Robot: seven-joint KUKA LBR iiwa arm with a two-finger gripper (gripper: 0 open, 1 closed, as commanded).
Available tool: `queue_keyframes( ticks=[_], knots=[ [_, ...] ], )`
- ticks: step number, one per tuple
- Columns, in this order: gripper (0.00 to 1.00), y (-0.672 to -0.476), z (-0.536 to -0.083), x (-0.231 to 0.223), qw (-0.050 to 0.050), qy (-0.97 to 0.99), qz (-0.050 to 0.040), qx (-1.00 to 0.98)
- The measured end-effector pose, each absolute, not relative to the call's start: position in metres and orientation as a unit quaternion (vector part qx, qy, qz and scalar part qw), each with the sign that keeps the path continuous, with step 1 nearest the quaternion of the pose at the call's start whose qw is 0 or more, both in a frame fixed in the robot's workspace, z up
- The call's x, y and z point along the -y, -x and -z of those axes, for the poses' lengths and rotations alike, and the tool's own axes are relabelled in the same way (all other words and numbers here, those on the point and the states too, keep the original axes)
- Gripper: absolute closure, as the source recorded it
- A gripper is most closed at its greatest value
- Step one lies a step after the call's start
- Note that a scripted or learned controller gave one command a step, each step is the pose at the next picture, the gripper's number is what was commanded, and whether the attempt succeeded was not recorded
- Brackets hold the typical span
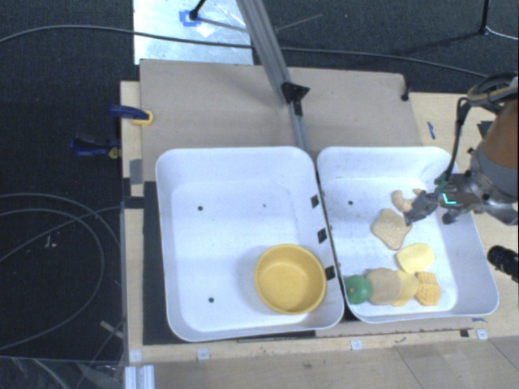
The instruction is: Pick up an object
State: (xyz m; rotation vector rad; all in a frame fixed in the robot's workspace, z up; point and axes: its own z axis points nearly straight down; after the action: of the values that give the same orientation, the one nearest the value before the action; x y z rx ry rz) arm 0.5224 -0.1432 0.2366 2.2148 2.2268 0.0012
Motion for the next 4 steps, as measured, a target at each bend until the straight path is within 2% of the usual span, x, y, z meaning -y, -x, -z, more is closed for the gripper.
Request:
queue_keyframes(
  ticks=[1,4],
  knots=[
    [0.0,-0.522,-0.237,0.143,0.001,-0.705,-0.0005,-0.709],
    [0.0,-0.532,-0.088,0.132,-0.001,-0.707,0.0005,-0.707]
  ],
)
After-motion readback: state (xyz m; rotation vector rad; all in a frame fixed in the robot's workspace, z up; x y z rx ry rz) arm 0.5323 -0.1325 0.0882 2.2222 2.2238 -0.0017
